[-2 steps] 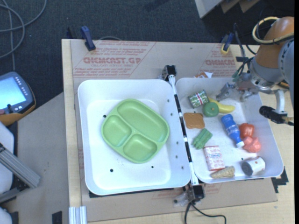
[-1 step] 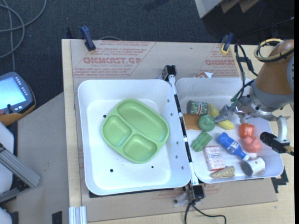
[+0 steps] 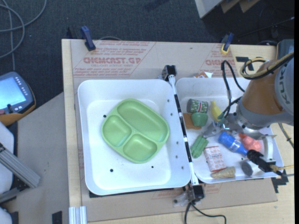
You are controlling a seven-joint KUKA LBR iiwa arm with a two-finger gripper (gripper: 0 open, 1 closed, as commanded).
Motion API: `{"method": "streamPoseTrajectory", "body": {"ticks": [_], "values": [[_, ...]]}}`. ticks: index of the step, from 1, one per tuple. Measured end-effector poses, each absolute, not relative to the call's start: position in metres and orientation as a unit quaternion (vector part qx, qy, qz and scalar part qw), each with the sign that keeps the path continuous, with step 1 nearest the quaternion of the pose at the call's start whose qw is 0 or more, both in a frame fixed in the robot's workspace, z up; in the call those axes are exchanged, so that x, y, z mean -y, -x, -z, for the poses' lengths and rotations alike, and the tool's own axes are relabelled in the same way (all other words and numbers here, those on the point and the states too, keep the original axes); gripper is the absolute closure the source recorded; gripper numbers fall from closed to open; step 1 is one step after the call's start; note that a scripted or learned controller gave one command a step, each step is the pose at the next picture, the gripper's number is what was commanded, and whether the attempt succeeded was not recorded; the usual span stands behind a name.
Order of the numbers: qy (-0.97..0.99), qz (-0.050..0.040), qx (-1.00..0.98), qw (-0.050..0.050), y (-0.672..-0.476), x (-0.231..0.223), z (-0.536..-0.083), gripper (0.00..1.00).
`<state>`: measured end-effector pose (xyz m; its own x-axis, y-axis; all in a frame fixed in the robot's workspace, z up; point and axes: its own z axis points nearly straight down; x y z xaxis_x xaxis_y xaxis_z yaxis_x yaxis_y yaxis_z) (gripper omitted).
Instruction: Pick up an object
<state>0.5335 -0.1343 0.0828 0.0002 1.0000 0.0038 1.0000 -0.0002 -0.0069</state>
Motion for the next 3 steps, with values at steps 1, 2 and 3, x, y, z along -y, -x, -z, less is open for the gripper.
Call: {"method": "streamPoseTrajectory", "body": {"ticks": [1,2,3], "values": [[0.707,0.0005,0.707,-0.001,-0.536,0.136,-0.095,1.0],[0.707,0.0003,0.707,0.0,-0.536,0.136,-0.094,0.0],[0.707,-0.0006,0.708,0.002,-0.526,0.113,-0.084,0.0]]}}
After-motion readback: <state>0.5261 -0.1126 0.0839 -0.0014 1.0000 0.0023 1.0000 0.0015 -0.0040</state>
